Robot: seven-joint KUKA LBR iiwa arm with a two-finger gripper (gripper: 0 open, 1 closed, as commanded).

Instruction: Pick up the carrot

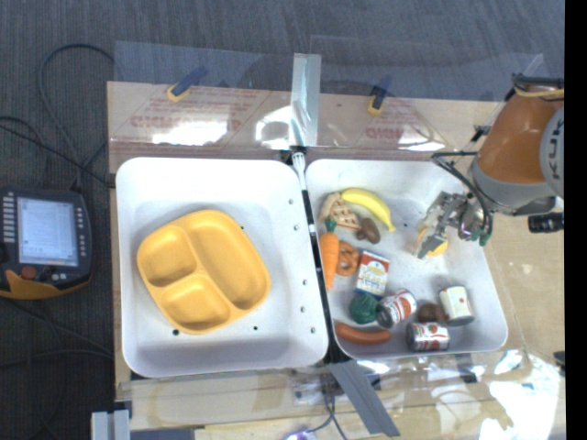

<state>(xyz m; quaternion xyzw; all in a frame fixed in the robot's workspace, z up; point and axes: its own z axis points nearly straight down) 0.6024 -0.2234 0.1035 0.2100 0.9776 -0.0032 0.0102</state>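
Note:
The carrot [328, 256] is orange and lies lengthwise against the left wall of the right bin [486, 273], its tip pointing toward the front. It sits between a slice of pizza [342, 211] behind it and a pretzel [347, 258] at its right side. My gripper [440, 230] hangs over the right half of the same bin, well to the right of the carrot and apart from it. A small yellow piece [434, 245] shows just at its lower end; whether it is held is unclear.
The right bin also holds a banana [371, 205], a small carton [371, 273], a green item [363, 308], cans [427, 335], and a sausage [362, 334]. A yellow divided plate [202, 269] sits in the left bin [138, 191]. A pendant [41, 241] lies far left.

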